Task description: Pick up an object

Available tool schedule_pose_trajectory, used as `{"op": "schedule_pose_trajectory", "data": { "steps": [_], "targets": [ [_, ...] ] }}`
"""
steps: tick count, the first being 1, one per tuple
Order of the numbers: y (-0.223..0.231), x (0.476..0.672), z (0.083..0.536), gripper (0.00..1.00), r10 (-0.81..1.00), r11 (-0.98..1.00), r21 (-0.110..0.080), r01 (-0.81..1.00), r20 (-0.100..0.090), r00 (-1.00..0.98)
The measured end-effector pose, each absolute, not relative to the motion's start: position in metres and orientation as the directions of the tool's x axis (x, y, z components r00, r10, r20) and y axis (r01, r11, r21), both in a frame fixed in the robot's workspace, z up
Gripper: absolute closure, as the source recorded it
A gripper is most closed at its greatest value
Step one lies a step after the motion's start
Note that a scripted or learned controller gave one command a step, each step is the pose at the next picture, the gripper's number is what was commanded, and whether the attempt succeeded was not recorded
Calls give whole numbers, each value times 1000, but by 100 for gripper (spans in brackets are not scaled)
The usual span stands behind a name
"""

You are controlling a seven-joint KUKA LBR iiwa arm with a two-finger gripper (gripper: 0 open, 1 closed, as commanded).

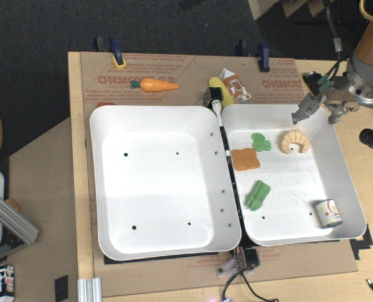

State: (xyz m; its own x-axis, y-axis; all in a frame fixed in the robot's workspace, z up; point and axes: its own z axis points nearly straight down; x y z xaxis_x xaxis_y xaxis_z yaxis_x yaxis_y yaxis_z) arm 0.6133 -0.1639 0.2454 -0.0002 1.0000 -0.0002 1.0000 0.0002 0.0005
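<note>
Camera view: claw (317, 109) hovers open, gripping nothing, above the right bin's (346, 168) far edge. Just beneath lies a ridged tan croissant (295, 141); a small shiny can (328, 212) sits by the near right corner.

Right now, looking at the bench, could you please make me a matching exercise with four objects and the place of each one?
Objects:
1. carrot
2. croissant
3. small can
4. orange slab

Places:
A. right bin, near corner
B. cardboard behind the left bin
C. right bin, beside the divider
D. right bin, just below the claw

Pairs: 1-B, 2-D, 3-A, 4-C
</note>
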Motion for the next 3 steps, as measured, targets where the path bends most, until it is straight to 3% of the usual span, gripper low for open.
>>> {"op": "schedule_pose_trajectory", "data": {
  "steps": [1,2,3],
  "targets": [
    [-97,664,151,0,1000,7,-3,1000,3,-7],
    [-94,630,108,0,1000,-1,-6,1000,2,1],
    [-125,624,84,0,1000,-3,-3,1000,1,3]
  ]
}}
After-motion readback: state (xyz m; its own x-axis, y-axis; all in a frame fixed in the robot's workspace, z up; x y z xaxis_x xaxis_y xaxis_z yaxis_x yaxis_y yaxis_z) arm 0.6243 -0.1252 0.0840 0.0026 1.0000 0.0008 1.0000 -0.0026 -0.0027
